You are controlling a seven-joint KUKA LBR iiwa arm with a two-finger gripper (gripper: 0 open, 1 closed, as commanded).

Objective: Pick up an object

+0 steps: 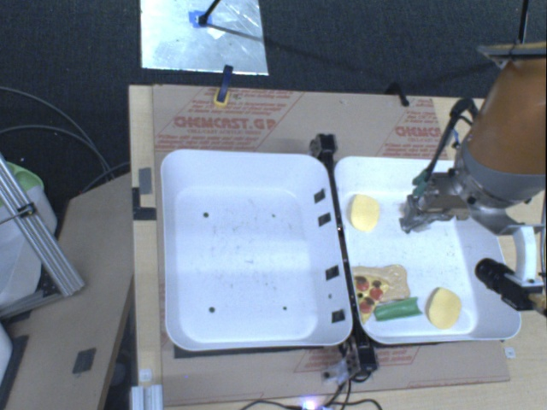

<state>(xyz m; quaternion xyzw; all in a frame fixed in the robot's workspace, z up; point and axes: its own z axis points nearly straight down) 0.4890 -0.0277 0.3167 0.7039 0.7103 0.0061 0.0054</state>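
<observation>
In the right bin (487,310), at about 12 o'clock of its floor, the hand (420,212) hangs over bare white plastic. Whether it is open or closed I cannot tell, and I see nothing held in it. Just at 9 o'clock of the hand lies a pale yellow piece (365,213), apart from it. At 6 o'clock are a pizza slice toy (380,284), a green piece (397,310) touching its lower edge, and a second yellow piece (444,307). The left bin (184,178) is beside. I judge that the step is the approach, no grasp yet made. The next move needs choosing one object, centring above it, then descending.
</observation>
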